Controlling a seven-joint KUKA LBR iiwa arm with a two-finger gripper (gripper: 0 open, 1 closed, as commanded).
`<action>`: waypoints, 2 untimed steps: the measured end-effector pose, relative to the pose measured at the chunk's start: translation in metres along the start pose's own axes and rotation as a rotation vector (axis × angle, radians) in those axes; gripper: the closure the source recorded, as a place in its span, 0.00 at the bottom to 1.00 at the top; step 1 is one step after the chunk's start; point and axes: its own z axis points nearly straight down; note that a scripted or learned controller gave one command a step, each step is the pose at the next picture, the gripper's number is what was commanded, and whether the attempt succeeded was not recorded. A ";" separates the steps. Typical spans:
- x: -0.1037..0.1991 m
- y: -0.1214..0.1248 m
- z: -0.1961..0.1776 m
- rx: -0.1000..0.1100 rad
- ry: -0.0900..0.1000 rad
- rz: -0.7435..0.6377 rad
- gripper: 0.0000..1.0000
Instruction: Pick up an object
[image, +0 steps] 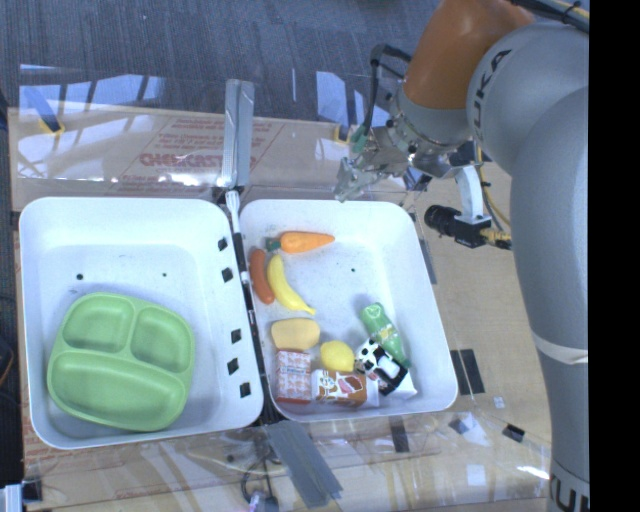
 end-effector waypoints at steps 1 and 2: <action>0.000 0.000 0.000 0.000 0.000 -0.001 0.00; 0.008 -0.003 0.123 0.005 0.002 0.306 0.00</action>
